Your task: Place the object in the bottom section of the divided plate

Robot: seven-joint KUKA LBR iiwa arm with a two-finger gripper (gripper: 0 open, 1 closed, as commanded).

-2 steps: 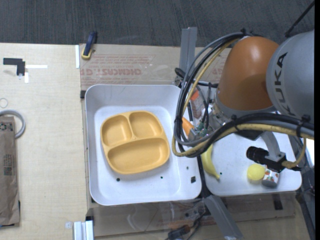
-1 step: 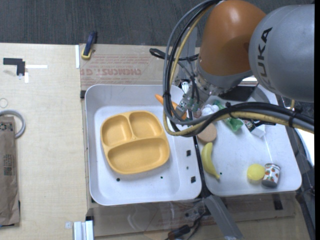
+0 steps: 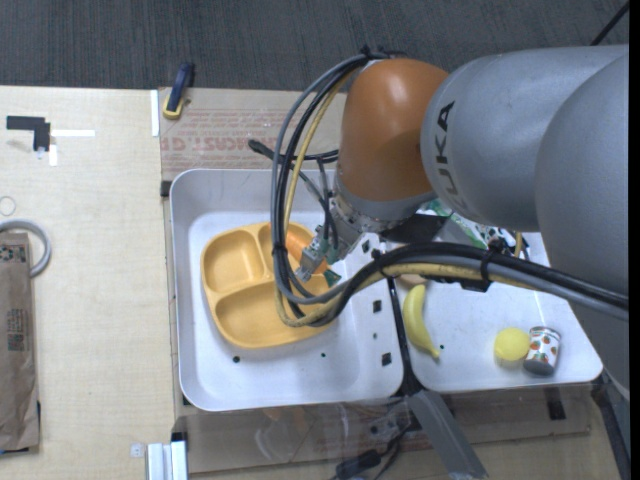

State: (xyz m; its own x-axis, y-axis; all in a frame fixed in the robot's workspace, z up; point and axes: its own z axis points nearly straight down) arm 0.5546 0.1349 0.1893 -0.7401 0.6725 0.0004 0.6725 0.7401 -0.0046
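Divided plate, yellow, lies in the left bin, lower centre-left of frame; its large bottom section faces the frame's lower edge and looks bare apart from cables draped across its right rim; right of it, lower right of frame, the right bin holds a banana just beside the divider, a yellow ball and a small patterned item touching the ball; which object is meant is unclear.

Mid-frame, the gripper sits low over the plate's right side, near where the ridges meet; wrist and cables cover it, so released, clenched or grasping cannot be told; an orange patch shows in the plate's upper right section under the cables, possibly the object, not sure.

Judgement for the step: if something is carried, shift toward the frame's lower left so the drop lands mid bottom section, clear of the ridge; stay low; release only once over the section; watch that the cables don't drag the plate.

Upper left of frame, on the bench, a blue and yellow tool lies well apart.
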